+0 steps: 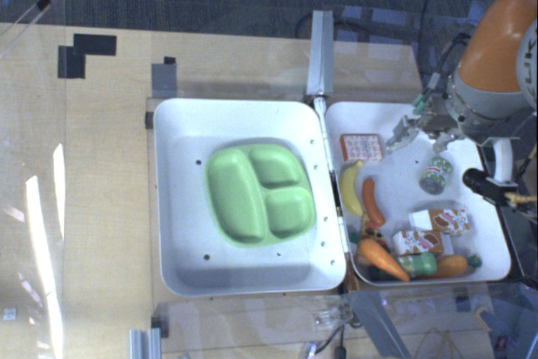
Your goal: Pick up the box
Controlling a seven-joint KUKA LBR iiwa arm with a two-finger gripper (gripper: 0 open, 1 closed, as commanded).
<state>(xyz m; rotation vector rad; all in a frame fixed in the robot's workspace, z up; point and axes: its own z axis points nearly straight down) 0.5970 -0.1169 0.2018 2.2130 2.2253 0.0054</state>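
Observation:
A flat red and white box (361, 148) lies near the back left corner of the right bin (496, 261). My gripper (423, 137) hangs over the back of that bin, a little to the right of the box and apart from it. Its two fingers are spread open with nothing between them. Two small brown and white cartons (418, 242) (448, 221) stand nearer the front of the same bin.
A small can (436, 174) lies just below the gripper. A banana (350, 187), a sausage (373, 203), a carrot (382, 259) and a green bottle (418, 266) crowd the bin's left and front. The left bin (181, 181) holds a green divided plate (261, 193).

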